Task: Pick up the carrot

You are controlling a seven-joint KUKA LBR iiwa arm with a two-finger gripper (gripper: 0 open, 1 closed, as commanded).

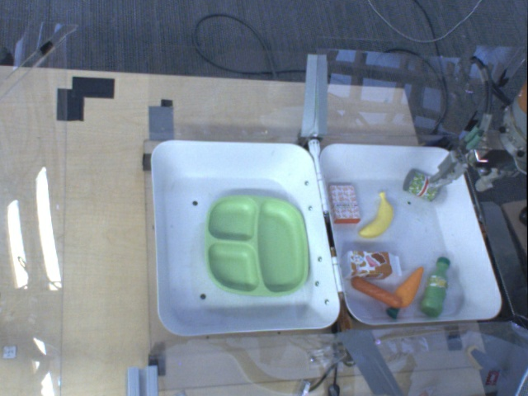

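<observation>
Currently: carrot [376, 291] at 6 o'clock in right bin [487, 246], beside bottle [434, 286]; gripper [450, 168] at 1 o'clock, jaw state indiscernible

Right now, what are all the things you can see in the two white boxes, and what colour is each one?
Divided plate: one, light green, middle of left bin.
Banana: one, yellow, middle of right bin.
Carrots: two, orange, right bin's near edge; one lying flat, one slanted beside it.
Bottle: one, green, near right corner.
Small box: one, red and white, by the divider.
Carton: one, brown and white, above the flat carrot.
Small can: one, green with red, far right, at the hand.
Hand: one, grey, right bin's far corner.
</observation>
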